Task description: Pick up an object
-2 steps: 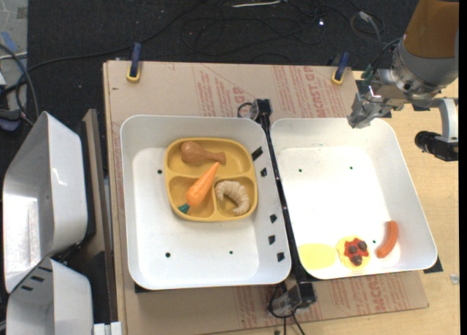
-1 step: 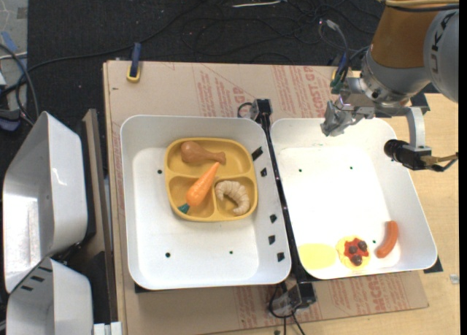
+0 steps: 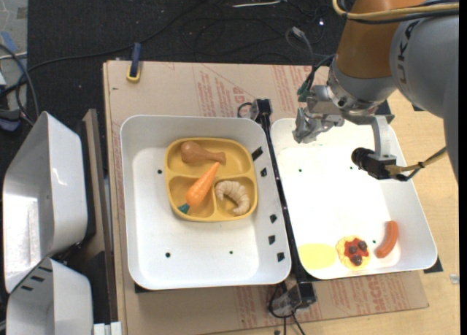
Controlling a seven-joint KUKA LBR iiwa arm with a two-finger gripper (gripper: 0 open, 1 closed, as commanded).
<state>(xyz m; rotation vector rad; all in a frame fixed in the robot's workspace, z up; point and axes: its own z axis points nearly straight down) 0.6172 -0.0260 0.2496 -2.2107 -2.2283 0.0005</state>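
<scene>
Near the front edge of the right shallow white bin (image 3: 408,202): orange-red toy sausage (image 3: 387,239), round yellow tart topped with dark red berries (image 3: 354,250) just beside, flat pale yellow disc (image 3: 317,255) further left; all three resting on the bin floor, well apart from the two-finger gripper (image 3: 310,126). Hovering over the far left corner of the same bin, gripper hung from the grey arm with orange band (image 3: 379,27); cannot tell whether fingers are open or closed; nothing visibly between them. In the left white bin (image 3: 146,253): yellow divided plastic plate (image 3: 173,198) holding a brown toy drumstick (image 3: 201,154), orange toy carrot (image 3: 202,186), pale toy shrimp (image 3: 234,195). Beneath both, light wooden bench (image 3: 182,82).
</scene>
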